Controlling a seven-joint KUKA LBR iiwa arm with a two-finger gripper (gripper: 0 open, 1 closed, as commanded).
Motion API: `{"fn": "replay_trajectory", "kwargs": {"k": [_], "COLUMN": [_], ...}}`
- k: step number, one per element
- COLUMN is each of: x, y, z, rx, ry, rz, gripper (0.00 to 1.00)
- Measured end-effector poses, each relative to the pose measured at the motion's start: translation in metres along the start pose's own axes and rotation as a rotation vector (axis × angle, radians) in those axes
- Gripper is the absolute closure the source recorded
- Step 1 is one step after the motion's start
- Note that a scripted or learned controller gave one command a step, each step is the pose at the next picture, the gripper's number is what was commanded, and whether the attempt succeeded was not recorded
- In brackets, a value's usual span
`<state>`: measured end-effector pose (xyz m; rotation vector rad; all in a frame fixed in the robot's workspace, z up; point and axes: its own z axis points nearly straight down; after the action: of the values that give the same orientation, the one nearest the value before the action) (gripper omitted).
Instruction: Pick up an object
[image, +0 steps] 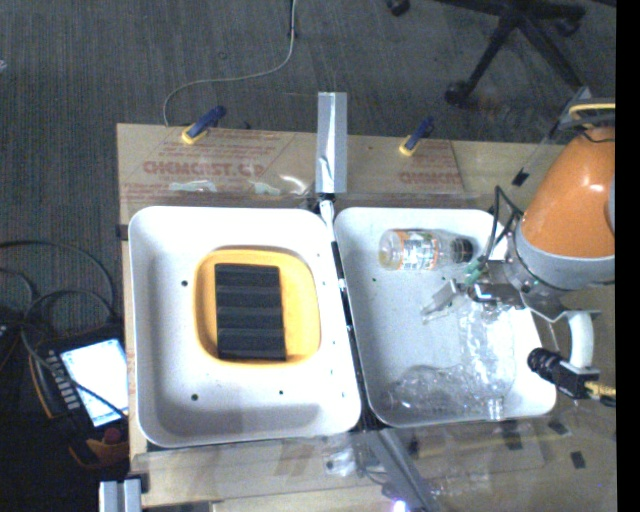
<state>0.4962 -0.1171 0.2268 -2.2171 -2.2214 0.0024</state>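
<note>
We see one clear bottle (424, 250) lying at twelve o'clock in the right bin (380, 340); the gripper (478, 290) jaws' state we cannot tell.

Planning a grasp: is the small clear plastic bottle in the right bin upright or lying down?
Lying down: the small clear plastic bottle rests on its side, dark cap toward the arm.
</note>
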Motion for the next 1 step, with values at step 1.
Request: {"fn": "replay_trajectory", "kwargs": {"k": [1], "x": [-0.0488], "y": [0.0563], "z": [-0.0668], "rx": [-0.002], "ry": [-0.002], "rz": [0.118], "gripper": [0.0]}}
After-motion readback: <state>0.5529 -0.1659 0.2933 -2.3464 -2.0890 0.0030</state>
